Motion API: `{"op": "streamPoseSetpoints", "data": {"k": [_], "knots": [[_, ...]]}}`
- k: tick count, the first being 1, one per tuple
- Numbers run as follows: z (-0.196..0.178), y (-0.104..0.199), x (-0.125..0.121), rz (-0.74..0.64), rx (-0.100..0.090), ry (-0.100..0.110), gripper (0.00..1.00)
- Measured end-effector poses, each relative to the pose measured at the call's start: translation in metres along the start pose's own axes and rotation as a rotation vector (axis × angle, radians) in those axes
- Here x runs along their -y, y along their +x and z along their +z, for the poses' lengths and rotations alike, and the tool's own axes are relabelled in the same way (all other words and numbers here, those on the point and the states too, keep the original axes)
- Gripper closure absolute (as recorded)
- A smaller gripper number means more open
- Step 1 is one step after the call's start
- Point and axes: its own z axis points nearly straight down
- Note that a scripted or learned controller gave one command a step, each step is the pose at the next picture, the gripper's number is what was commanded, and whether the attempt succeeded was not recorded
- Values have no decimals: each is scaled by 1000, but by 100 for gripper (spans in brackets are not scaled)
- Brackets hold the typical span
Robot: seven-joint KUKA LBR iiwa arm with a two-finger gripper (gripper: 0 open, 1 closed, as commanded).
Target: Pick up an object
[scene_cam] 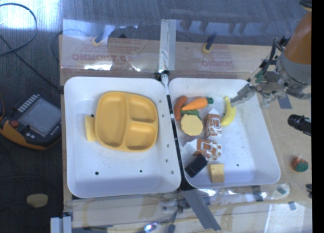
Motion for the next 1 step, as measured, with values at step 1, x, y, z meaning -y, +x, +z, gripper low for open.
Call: {"op": "streamPoseSetpoints", "data": {"k": [1], "knots": [[153, 69, -27, -87, 0, 1, 0]]}}
